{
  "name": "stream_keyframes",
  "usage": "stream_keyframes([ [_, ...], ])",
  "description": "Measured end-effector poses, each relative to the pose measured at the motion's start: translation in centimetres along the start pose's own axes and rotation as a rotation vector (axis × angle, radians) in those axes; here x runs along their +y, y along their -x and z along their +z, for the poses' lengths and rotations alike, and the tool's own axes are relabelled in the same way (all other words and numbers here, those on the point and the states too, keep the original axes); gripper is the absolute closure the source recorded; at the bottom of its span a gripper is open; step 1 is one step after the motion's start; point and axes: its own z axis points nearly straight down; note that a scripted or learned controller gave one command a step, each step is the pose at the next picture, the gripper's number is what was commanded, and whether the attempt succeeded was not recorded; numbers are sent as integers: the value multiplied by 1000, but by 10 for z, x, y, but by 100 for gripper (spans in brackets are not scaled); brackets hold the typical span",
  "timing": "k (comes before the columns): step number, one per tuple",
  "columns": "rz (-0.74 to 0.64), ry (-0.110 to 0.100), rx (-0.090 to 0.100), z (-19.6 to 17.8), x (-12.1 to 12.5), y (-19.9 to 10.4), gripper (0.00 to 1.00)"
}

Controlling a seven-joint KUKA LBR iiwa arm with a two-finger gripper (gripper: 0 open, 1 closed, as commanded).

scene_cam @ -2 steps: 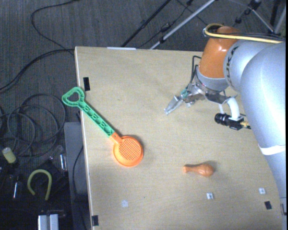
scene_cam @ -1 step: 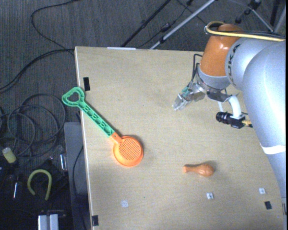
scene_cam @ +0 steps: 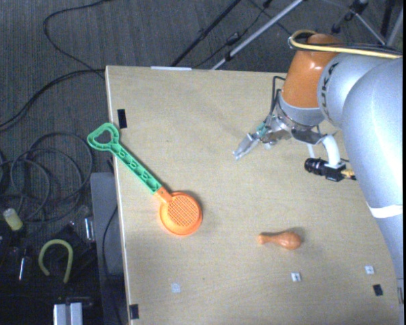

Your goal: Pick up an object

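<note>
camera view looks down on a tan bench (scene_cam: pixel 210 107) where the arm (scene_cam: pixel 365 120) reaches in from the right, its pincer (scene_cam: pixel 247 145) low over bare surface near the middle, pointing left. whether the pincer is wide or narrow cannot be told; the tip is a small pale blur and nothing can be made out in it. the task looks barely begun: no object is lifted. two candidates lie on the bench, both well apart from the pincer: a strainer-like toy with a green handle and orange mesh head (scene_cam: pixel 179 213) to the lower left, and a small orange drumstick-shaped piece (scene_cam: pixel 282 239) below the pincer. left to do: approach one, close on it, raise it. the arm's bulk is cut off at the right edge, and a small black part (scene_cam: pixel 323 168) beside the wrist is hard to identify.
</note>
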Motion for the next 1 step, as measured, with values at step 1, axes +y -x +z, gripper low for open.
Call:
stream_keyframes([
  [1,1,1,-1,-9,0,0,100],
])
